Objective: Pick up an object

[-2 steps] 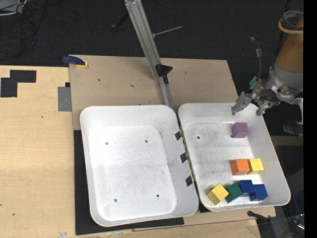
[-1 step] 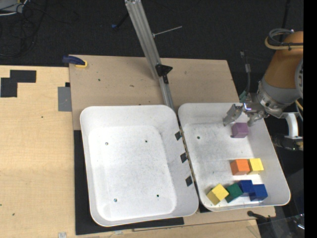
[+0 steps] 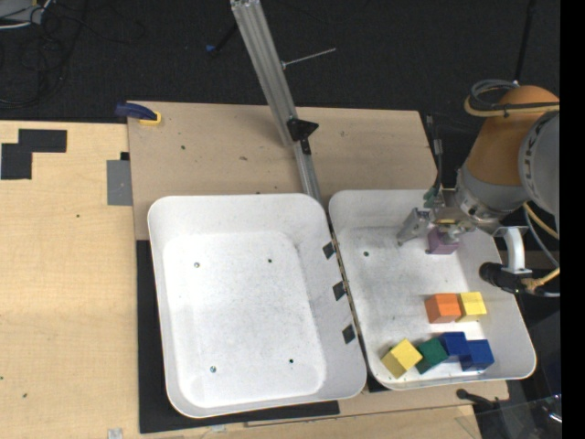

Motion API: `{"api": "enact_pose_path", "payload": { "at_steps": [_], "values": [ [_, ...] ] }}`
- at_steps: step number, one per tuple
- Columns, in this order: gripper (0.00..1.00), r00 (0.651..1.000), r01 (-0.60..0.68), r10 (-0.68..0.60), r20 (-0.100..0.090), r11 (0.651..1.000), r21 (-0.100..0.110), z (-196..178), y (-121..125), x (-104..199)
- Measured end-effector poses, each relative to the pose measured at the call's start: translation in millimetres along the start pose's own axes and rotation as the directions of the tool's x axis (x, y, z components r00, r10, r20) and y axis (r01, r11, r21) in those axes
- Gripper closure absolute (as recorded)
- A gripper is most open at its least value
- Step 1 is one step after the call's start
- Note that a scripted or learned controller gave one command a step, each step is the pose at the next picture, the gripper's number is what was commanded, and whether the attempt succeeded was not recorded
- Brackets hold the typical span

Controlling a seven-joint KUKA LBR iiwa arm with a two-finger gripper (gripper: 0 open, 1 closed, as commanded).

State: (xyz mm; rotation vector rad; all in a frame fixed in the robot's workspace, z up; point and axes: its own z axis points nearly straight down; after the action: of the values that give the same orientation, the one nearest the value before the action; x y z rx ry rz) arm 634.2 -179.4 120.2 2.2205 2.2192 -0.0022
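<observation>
Down in the right bin's far right corner, the end effector is sitting low, and I cannot tell whether it is open or closed. A small purple object is lying right at its tip, touching or just under it; whether it is actually gripped is not clear. Behind it, the grey arm with its orange band is reaching in over the bin's right edge.

On the tabletop, the left bin is lying beside the right one, their inner edges touching. Toward the right bin's near right corner, blocks are clustering: an orange block is touching a yellow block, and nearer the front edge a second yellow block, a green block and a blue block are sitting in a row, pressed together.
</observation>
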Motion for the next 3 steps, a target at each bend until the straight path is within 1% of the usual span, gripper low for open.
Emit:
{"api": "enact_pose_path", "payload": {
  "at_steps": [1, 2, 3],
  "values": [
    [1.0, 1.0, -0.003, 0.003, 0.0, 1.0, -0.005, -14, 1, -1],
    [1.0, 1.0, -0.005, 0.005, -0.002, 1.0, -0.002, -58, -2, -6],
    [1.0, 1.0, -0.001, 0.001, -0.001, 1.0, -0.003, -104, 4, -12]
  ]
}}
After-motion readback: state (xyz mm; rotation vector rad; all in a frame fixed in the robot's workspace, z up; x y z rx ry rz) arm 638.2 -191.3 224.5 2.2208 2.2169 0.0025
